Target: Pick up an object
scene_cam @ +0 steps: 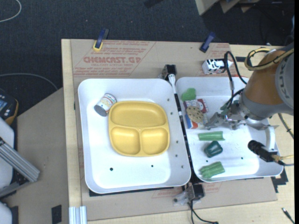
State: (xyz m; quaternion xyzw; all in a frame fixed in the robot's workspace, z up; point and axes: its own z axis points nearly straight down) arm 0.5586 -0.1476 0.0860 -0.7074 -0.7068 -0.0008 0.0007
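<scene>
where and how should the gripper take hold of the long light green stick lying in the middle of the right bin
Grip the long light green stick at its middle, coming straight down from above. It lies flat on the floor of the right white bin, running roughly left to right, so the jaws should close across its narrow width. The dark green block sits just below it, so the near-side clearance looks tight.

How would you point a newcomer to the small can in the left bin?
Start at the left white bin, which holds a yellow three-compartment plastic tray. By the tray's upper-left corner lies a small cylindrical can, tipped on its side. It has a grey end and a pale printed label.
</scene>
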